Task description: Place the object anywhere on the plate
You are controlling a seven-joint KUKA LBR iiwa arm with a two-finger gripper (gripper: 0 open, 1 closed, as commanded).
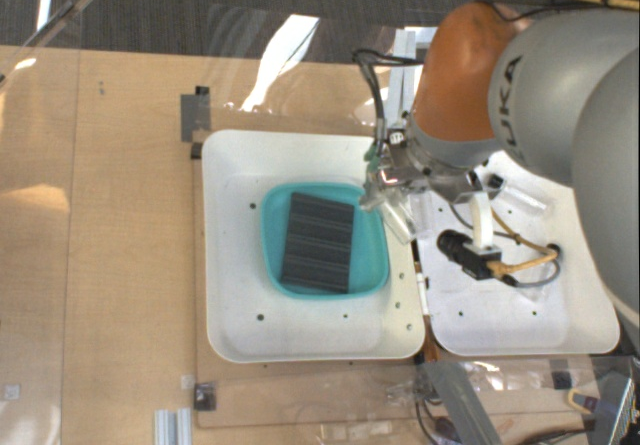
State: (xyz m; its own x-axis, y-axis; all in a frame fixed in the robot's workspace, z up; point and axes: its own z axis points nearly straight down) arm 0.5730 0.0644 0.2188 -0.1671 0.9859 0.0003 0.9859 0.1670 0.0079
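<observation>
- Teal is the colour of the plate (272, 233), which is set near the middle of the left bin (215, 273).
- A dark grey, ribbed, rectangular object (318, 243) is seen lying flat on the plate, wholly inside its rim, slightly skewed and nearer the right side than the left.
- The gripper (385, 195) is found at the plate's upper right edge, close to the wall where the left bin meets the right bin (560, 328). It is near the object's top right corner, but no contact with it can be made out.
- Whether the gripper is spread or pressed together cannot be told, since its tip is pale, blurred and partly masked by the wrist above it. Nothing is seen held in it.
- The grey arm (560, 83), with its orange band (460, 58), is reached in over the right bin.
- The placing itself is judged to be done, as the object is borne by the plate alone. The step in hand is taken to be the clearing away after release.
- A straight lift is judged to be called for next, so that the plate's rim is not caught and the object is not dragged off.
</observation>
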